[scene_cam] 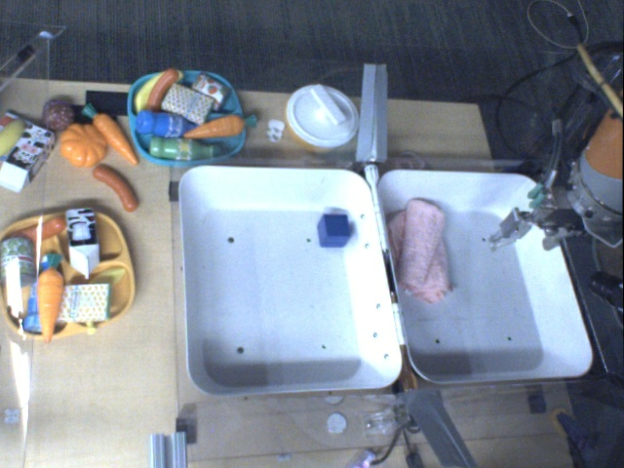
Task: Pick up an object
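A small blue cube (334,229) sits in the left bin (244,349), near its upper right corner. A pink rolled cloth (421,249) lies lengthwise in the right bin (497,349), close to that bin's left wall. My gripper (526,238) hangs over the right bin's upper right part, to the right of the cloth and well apart from it. Its two fingers are spread open with nothing between them. The grey arm with its orange band (606,149) comes in at the right edge.
A blue bowl of toy food (185,117) and a white lidded tub (323,115) stand behind the left bin. A yellow plate of toys (115,291) and loose toy vegetables (93,144) lie on the bench at the left. A metal post (370,115) rises between the bins.
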### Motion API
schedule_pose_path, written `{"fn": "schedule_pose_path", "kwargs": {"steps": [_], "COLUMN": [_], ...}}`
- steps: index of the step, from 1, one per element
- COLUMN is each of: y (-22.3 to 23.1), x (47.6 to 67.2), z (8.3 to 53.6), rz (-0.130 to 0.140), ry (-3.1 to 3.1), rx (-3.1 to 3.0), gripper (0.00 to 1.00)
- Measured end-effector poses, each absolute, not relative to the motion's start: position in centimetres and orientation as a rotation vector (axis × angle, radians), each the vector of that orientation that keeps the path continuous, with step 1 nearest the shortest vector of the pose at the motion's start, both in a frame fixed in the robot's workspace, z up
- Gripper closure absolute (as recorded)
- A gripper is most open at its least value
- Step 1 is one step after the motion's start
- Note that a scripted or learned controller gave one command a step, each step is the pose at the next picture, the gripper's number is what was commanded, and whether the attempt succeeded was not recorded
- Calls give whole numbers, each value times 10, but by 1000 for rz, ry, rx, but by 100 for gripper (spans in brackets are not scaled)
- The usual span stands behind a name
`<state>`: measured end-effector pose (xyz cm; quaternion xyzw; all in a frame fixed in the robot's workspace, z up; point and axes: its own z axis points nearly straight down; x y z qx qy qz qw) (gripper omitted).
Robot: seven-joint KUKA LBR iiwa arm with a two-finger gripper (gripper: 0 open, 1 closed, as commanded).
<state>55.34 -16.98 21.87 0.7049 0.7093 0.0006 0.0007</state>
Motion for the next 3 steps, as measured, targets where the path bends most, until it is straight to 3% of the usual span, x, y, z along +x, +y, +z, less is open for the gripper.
{"fn": "schedule_pose_path", "kwargs": {"steps": [1,2,3], "y": [-144,-105,-92], "x": [613,602,561], "z": [131,92,93], "rz": [1,13,17], "ry": [2367,2466,2405], "rx": [2064,1920,1989], "gripper": [0,0,0]}}
